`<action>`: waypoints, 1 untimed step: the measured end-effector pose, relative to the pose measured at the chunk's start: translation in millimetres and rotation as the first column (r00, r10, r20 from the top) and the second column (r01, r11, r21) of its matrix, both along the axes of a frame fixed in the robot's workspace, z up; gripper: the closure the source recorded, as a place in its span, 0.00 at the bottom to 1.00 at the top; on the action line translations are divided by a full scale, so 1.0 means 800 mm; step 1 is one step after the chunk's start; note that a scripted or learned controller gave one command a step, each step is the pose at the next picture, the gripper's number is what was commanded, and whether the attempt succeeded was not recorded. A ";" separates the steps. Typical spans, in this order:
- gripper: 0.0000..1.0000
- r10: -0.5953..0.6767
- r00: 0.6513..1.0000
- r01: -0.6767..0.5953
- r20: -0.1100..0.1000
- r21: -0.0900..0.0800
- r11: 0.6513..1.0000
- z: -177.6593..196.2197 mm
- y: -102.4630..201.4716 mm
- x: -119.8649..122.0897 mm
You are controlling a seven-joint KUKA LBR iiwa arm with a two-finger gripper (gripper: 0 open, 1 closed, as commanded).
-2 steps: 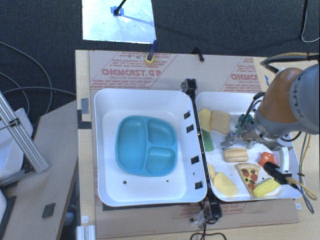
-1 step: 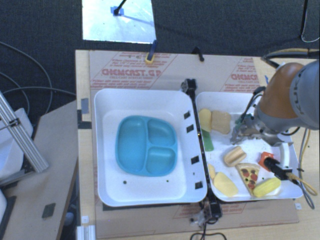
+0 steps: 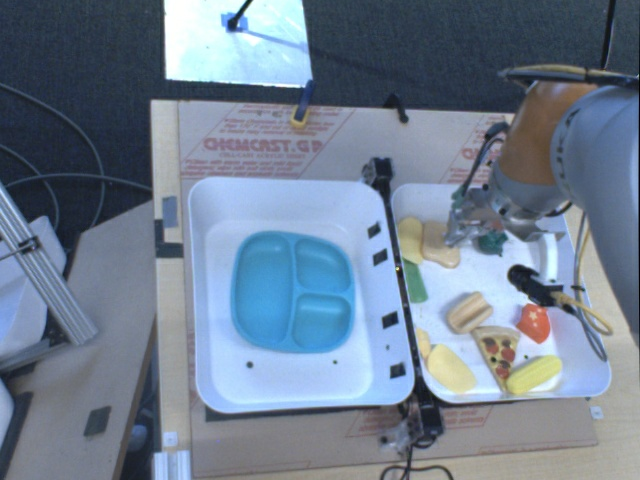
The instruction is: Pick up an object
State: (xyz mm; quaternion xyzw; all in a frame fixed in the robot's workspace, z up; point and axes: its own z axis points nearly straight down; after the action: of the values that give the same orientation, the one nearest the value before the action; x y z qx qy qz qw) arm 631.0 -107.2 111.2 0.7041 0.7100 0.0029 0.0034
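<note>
Well off from the jaws, a blue divided tray (image 3: 294, 291) sits in the far white bin (image 3: 215, 208); beyond it, a shiny sheet (image 3: 236, 26) and cardboard (image 3: 270, 143) cover the tabletop (image 3: 115, 258).

My counter (image 3: 165, 298) is pale wood, topped by a sheet of printed brown cardboard (image 3: 270, 143). Beyond it I see a dark, speckled floor (image 3: 80, 38), carpet by the look of it, though the grain is too coarse to be sure. A bright, shiny square panel (image 3: 238, 28) lies on that floor at the top. Thin cables (image 3: 50, 178) curve across the dark at the left, above a slanted aluminium rail (image 3: 45, 273).
</note>
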 end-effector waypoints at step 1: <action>1.00 -0.003 1.000 0.003 0.000 -0.001 1.000 0.028 -0.026 0.051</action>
State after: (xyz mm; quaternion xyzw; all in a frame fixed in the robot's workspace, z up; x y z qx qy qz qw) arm 671.5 -128.2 133.7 0.7053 0.7089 0.0024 0.0038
